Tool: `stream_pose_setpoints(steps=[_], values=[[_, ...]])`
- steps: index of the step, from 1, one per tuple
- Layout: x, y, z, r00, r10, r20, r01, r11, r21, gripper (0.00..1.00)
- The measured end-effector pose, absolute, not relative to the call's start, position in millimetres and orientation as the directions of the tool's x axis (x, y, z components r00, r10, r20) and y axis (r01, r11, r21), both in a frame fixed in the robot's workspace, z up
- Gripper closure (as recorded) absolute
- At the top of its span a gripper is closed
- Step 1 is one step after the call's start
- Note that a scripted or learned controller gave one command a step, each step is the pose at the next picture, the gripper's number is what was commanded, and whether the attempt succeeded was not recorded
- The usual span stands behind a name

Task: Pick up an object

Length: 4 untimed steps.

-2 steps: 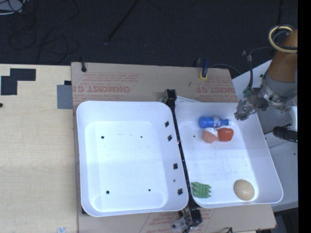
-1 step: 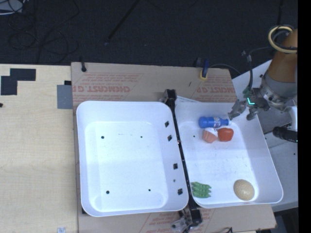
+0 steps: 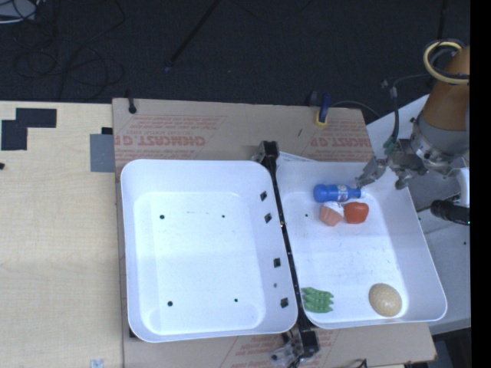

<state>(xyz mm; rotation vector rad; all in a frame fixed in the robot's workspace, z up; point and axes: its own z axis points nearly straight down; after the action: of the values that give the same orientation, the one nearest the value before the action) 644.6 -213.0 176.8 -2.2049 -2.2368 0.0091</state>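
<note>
The claw (image 3: 381,171) is hovering open and empty over the right bin's (image 3: 430,282) far right corner. The blue bottle (image 3: 336,193) is lying just to its left, long axis pointing toward it.

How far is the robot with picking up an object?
Nothing is picked up yet. The blue bottle, red object, green item and beige ball all lie in the right bin. The gripper hovers near the bottle. Descending, grasping and lifting remain.

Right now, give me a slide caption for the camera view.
Gripper open above right bin holding blue bottle, red pieces, green toy, tan ball.
</note>
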Motion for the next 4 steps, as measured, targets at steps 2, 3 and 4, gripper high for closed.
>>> stream_pose_setpoints(steps=[2,3,4], values=[[644.6,-213.0,176.8,-0.014,1.000,-0.004,1.000,0.014,-0.005,0.00],[644.6,-213.0,176.8,-0.014,1.000,-0.004,1.000,0.014,-0.005,0.00],[644.6,-213.0,176.8,-0.014,1.000,-0.004,1.000,0.014,-0.005,0.00]])
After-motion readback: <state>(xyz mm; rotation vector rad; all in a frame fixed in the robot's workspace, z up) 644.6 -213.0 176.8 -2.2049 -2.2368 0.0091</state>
